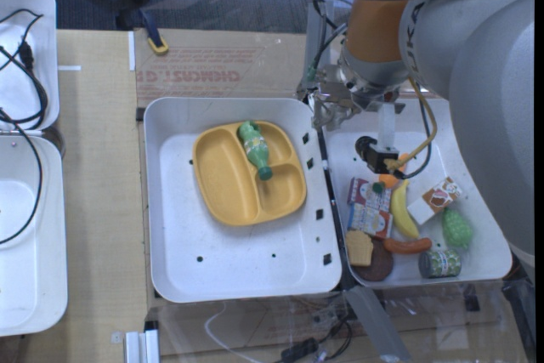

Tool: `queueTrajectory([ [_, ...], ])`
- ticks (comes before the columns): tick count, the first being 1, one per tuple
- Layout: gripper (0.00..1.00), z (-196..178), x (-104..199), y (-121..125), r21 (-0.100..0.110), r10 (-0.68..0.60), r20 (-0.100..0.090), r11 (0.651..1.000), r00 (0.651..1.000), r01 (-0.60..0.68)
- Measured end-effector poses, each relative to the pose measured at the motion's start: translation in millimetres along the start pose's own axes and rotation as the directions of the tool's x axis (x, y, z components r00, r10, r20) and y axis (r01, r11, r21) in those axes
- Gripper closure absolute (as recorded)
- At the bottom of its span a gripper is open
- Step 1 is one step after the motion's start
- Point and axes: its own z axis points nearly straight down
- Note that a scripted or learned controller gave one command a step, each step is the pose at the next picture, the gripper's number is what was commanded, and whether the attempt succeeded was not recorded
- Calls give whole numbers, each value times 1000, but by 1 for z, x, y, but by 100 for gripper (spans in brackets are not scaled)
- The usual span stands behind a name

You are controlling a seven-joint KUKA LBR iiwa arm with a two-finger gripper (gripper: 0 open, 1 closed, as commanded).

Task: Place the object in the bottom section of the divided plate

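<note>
A yellow divided plate (223, 193) lies in the left bin (170, 259). A small green bottle (254, 150) lies on its side in the plate's upper right section, its cap end resting on the ridge between the two small sections. My gripper (333, 108) hangs below the orange wrist band at the top left corner of the right bin (489, 255). It is to the right of the plate and apart from the bottle, with much of it hidden by the wrist.
The right bin holds a banana (405, 210), two small boxes (367, 206), a white carton (436, 199), a green fruit (457, 228), a can (439, 263), a sausage (408, 246) and a brown cookie (379, 265). White tubs with black cables (21, 98) stand at the far left.
</note>
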Motion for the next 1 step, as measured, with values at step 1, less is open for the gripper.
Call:
queueTrajectory([
  [1,100,-4,-2,0,7,2,2,1000,1000,-2],
])
